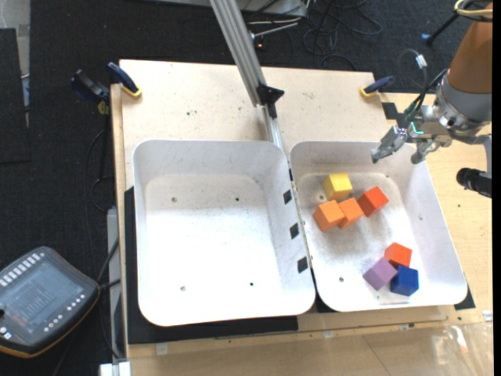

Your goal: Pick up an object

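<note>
Gripper point(401, 149) hangs spread, holding nothing, over the bin's far corner; yellow cube point(339, 185) sits down-left, nearest.

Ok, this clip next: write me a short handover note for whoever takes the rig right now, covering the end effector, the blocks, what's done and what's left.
End effector: open, holding nothing, raised over the far rim of the right bin.
Blocks, all in the right bin: yellow block, orange blocks and red-orange block clustered at the far end; another red-orange block, purple block and blue block at the near end.
Done: nothing picked yet.
Left: descend, grasp one block, lift.
</note>
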Robot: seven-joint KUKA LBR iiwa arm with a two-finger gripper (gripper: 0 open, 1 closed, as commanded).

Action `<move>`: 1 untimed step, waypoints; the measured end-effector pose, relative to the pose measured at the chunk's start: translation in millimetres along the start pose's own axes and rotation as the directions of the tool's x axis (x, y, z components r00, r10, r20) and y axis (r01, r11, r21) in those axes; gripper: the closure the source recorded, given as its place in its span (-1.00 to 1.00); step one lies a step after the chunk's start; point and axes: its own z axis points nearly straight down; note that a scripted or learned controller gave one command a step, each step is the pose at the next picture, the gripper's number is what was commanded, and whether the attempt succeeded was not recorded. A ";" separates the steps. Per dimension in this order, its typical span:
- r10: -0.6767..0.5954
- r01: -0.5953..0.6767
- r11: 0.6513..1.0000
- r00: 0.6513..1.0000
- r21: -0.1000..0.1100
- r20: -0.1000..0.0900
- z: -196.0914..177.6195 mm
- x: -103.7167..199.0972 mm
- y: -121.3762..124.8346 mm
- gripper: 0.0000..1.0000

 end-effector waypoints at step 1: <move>-0.002 0.002 1.000 1.000 -0.004 0.002 -2.9 0.2 0.9 -1.00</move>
